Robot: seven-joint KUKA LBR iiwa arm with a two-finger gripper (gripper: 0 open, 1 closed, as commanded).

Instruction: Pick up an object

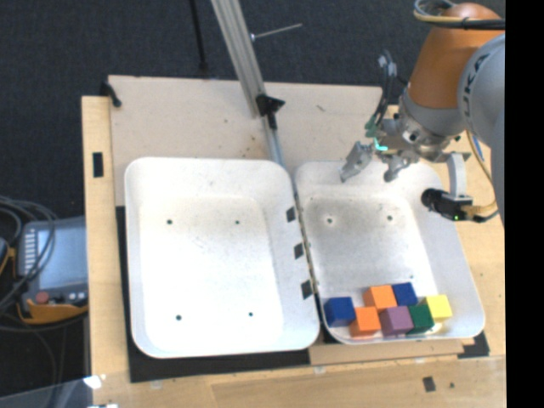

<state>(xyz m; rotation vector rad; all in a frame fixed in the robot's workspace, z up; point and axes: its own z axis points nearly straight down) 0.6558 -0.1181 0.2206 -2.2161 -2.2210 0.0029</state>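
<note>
Several small cubes lie bunched at the near end of the right bin point(442, 253): a blue cube point(339, 310), two orange cubes point(382, 297) point(366, 320), a second blue cube point(405, 293), a purple cube point(396, 320), a green cube point(421, 316) and a yellow cube point(439, 306). My gripper point(374, 167) hangs over the far rim of the right bin, well away from the cubes. Its two grey fingers are spread apart with nothing between them.
The left bin point(136, 253) lies beside the right one, with small black clips along the seam between them. A slanted aluminium bar point(242, 49) rises from the back of the bench. A black cable and sensor point(446, 202) sit on the right bin's right rim.
</note>
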